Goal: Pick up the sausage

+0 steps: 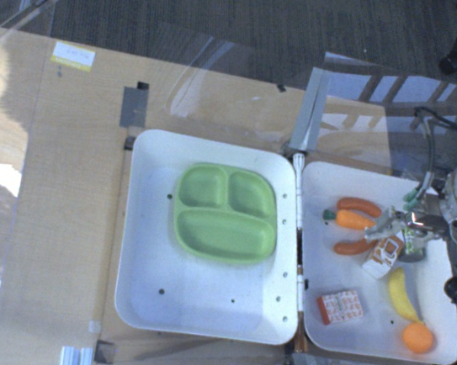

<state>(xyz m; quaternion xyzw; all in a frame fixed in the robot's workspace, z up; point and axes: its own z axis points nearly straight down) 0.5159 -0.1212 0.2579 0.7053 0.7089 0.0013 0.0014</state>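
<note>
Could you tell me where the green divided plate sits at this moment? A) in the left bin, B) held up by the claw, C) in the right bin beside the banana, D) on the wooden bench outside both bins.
A: the green divided plate lies flat inside the left bin, while the banana and the claw are over in the right bin.

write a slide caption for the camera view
Gripper low over the right bin beside a sausage, green divided plate in the left bin.
</note>
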